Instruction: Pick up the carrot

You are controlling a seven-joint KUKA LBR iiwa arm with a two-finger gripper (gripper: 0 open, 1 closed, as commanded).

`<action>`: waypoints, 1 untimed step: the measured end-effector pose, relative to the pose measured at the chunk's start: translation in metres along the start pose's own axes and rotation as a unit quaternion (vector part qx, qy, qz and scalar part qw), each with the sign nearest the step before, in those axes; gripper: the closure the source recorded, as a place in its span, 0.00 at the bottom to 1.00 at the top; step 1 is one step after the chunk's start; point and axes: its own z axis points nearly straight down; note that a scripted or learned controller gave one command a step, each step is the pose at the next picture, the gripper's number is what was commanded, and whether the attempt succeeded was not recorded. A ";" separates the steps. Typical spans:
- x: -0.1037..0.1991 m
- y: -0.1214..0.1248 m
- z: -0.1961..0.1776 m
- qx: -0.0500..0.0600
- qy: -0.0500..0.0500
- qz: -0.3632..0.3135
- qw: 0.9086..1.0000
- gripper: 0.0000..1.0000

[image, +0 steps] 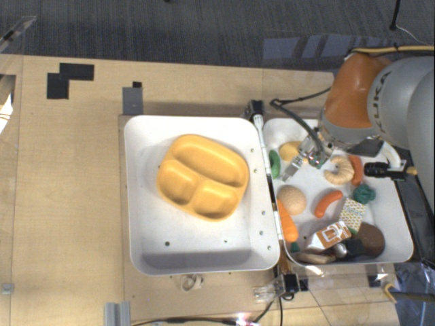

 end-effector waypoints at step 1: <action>-0.024 0.019 -0.011 0.005 0.008 0.009 1.000 0.00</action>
